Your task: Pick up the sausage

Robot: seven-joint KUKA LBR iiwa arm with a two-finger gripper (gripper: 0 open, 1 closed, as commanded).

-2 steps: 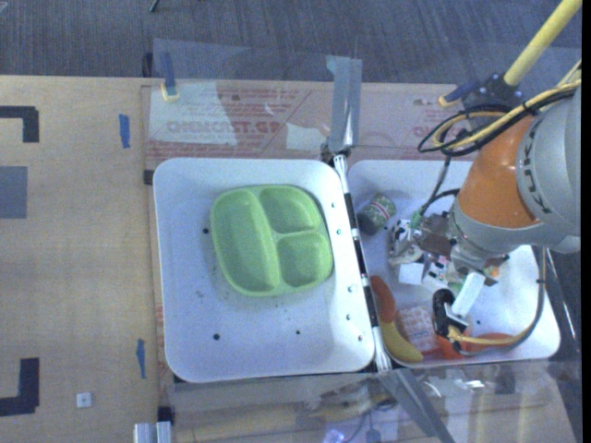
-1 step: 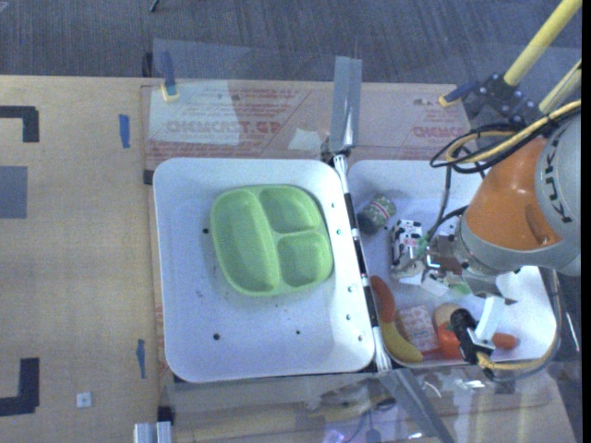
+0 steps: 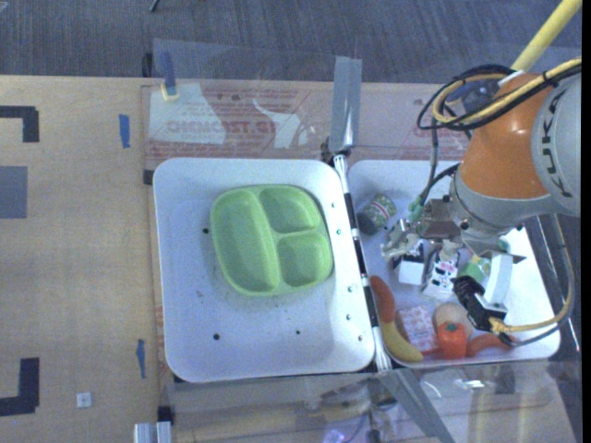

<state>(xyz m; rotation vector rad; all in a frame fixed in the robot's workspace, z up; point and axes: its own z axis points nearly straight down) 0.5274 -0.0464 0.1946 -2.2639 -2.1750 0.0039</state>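
**Arm low over the right bin, sausage against the divider**

Over the right bin (image 3: 545,289) I see the arm (image 3: 512,155) reaching in from the right, its orange band above the wrist, with the gripper (image 3: 420,247) low among the clutter. From this camera I cannot tell how the tool is set, or whether anything sits in it.

I make out the sausage (image 3: 382,298), reddish and elongated, lying along the left wall of that bin, just beside the divider between the two bins. It sits below and to the left of the gripper, apart from it. A banana (image 3: 399,340) curves directly below the sausage, its upper end close to the sausage's lower end. Right of the banana I see a pale pinkish packet (image 3: 417,326), then an orange-red vegetable (image 3: 452,335) near the bin's lower edge. A small green can (image 3: 377,214) lies on its side in the upper left part of the bin, left of the gripper.

On my left, the left bin (image 3: 185,275) holds a green divided plate (image 3: 272,238) with three compartments, sitting a little above the bin's middle. A yellow hose (image 3: 552,21) and black cables (image 3: 462,100) run along the arm.
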